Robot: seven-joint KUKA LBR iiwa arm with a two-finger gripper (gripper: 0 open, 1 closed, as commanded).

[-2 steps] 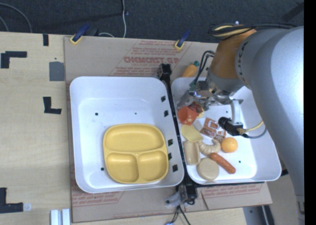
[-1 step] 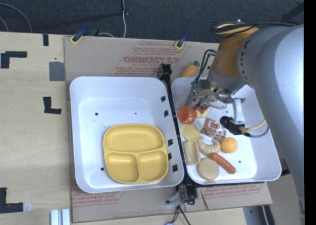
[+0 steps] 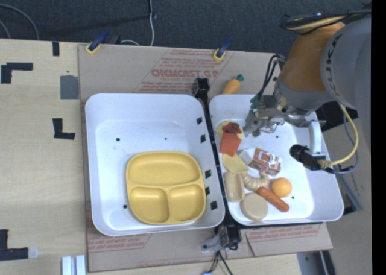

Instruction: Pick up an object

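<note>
Two shallow white bins are seen side by side on a cardboard-covered bench, with the divider (image 3: 208,141) between them taken as the landmark. Left of the divider, the left bin (image 3: 99,147) is occupied by a yellow compartment tray (image 3: 166,184), which is set toward the bin's near side. Just right of the divider, in the right bin (image 3: 319,198), a cluster of toy food is gathered: a red-orange piece (image 3: 230,142) lies closest to the divider, with a pale yellow wedge (image 3: 235,163) and a beige cylinder (image 3: 234,186) just beyond it toward the near rim. Farther right of the divider, a round cream piece (image 3: 254,207), a carrot (image 3: 273,199), an orange ball (image 3: 281,187) and a red-and-white patterned piece (image 3: 265,161) are grouped. An orange bottle-shaped toy (image 3: 231,85) is seen outside the bins, beyond the divider's far end. The gripper (image 3: 256,124) is positioned over the right bin's far half, just beside the red-orange piece; whether it is released or clenched cannot be told, and nothing is seen between its tips.
</note>
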